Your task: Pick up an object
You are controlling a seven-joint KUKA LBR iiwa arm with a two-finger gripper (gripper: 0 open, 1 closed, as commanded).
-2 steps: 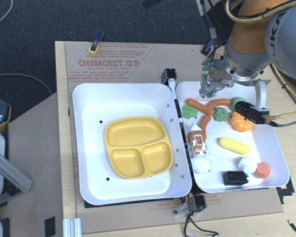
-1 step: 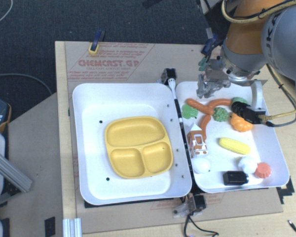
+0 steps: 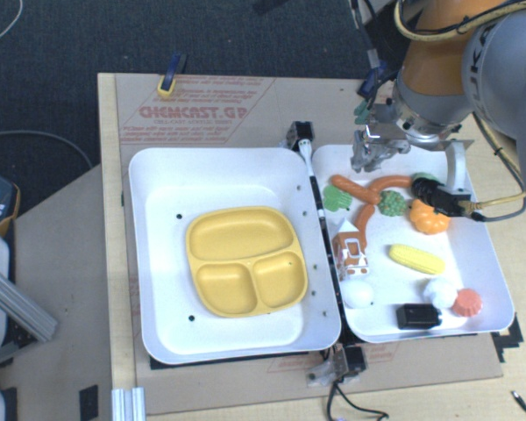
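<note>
Gripper [image 3: 373, 156] low over far edge of right bin [image 3: 486, 261], jaws' spread impossible to tell, orange sausage [image 3: 381, 185] lying just below and beside the tips, green broccoli [image 3: 391, 203] nearby

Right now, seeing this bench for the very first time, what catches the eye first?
The yellow divided tray stands out, sitting alone in the middle of the left bin. Next comes the big grey arm with its orange band, reaching in at upper right with its end effector above the far edge of the right bin. That bin holds a bright jumble of toy food, such as a yellow corn cob and an orange piece.
</note>
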